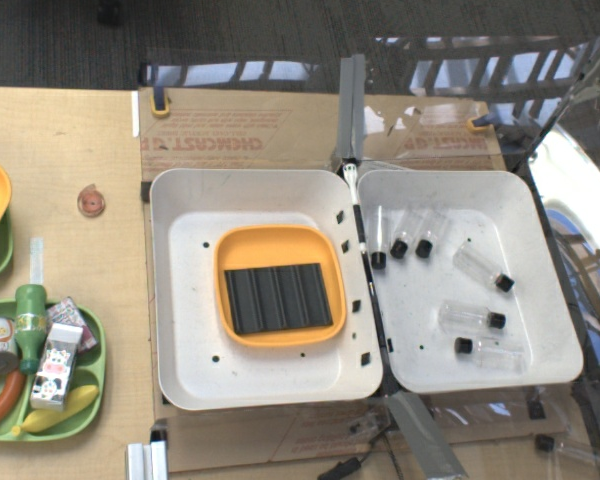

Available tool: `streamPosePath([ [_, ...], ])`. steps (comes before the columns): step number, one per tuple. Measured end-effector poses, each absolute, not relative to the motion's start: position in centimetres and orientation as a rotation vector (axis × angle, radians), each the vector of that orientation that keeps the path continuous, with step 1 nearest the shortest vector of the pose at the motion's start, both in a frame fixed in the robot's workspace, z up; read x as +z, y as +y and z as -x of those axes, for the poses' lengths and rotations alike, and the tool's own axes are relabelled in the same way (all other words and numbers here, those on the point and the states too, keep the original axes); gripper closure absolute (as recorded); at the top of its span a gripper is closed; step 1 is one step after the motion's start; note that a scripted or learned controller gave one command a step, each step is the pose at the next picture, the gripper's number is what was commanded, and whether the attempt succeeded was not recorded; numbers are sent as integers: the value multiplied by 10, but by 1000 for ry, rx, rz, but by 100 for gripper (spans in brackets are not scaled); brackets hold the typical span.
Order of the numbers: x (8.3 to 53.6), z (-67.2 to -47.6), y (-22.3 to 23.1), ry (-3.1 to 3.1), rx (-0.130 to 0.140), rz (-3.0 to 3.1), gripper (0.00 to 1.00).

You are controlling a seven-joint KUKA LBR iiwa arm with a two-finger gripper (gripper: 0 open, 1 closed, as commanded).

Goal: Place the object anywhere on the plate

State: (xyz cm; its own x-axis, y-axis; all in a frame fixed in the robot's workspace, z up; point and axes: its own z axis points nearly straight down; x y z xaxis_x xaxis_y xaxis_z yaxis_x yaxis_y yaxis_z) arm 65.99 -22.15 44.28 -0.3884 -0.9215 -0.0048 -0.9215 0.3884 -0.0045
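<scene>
The clear black-capped vials [477, 264] lie scattered in the right bin [430, 360] on the tool's entry side, likely for easy picking, while the orange plate [280, 236] sits centred in the left bin [185, 318] as an open target; whether the tool is spread or pressed together cannot be told.

You can read red print on the cardboard [215, 133] behind the left bin: "CHEMCAST", upside down and mirrored. Similar red print on the cardboard behind the right bin [435, 140] is too blurred to read.
</scene>
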Motion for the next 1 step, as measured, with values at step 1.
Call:
streamPosePath([
  [1, 442, -660, -221, 2307, -1, 2123, 0],
])
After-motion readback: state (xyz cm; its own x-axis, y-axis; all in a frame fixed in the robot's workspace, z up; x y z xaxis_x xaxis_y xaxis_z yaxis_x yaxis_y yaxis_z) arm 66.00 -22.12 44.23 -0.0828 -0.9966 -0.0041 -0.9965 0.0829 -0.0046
